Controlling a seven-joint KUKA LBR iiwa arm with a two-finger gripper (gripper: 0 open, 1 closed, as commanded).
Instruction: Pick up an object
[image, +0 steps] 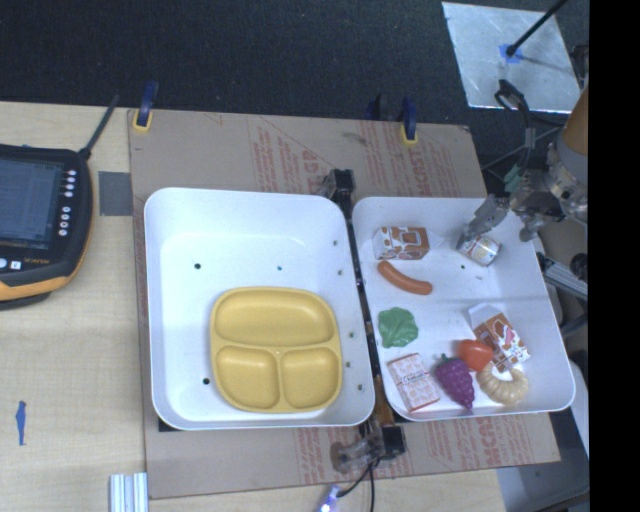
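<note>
Grey gripper (482, 238) low over right bin's (560, 330) far corner; finger state impossible to tell. Nothing seen held, so pick not yet made. Sausage (404, 279) just left of gripper, carton (401, 242) beside it, grapes (455, 381) well nearer camera.

At three o'clock, the tool (483, 243) shows grey metal, two slim silvery fingers (472, 238) with a shiny rounded end. Behind it, a cluttered grey wrist block with dark cabling, tan-orange casing above.
</note>
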